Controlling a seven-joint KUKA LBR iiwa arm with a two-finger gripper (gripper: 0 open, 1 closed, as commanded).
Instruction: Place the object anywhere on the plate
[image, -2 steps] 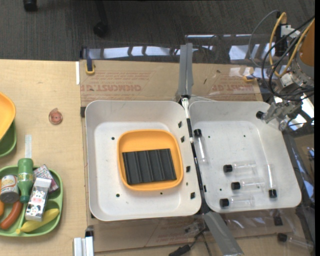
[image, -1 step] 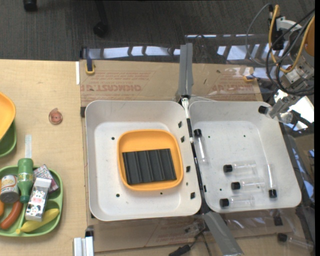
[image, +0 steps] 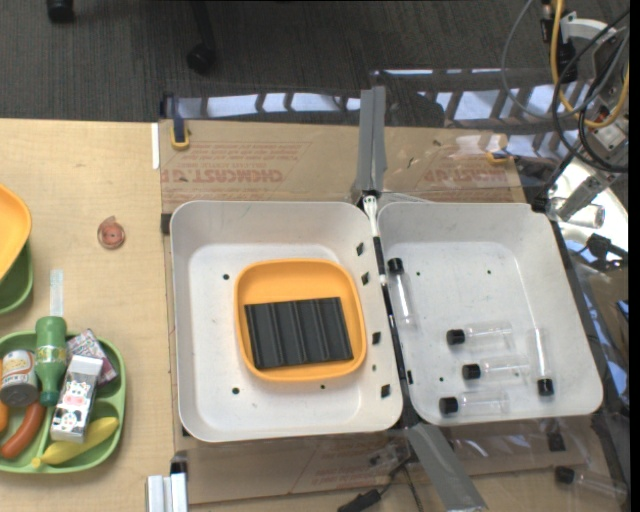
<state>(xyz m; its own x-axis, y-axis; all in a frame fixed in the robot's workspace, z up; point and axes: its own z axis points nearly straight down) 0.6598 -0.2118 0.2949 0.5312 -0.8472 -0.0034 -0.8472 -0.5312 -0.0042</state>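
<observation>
Camera view shows the right bin (image: 470, 262) mostly bare toward its far wall, five clear black-capped tubes (image: 482, 370) scattered near its front and left edges, the orange plate (image: 300, 274) in the left bin (image: 200, 310) carrying a black ribbed mat (image: 300, 333).

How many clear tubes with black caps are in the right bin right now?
5. One tube lies along the right bin's left wall; three lie stacked near the middle; one thin tube lies further right. Clear plastic may hide more.
</observation>
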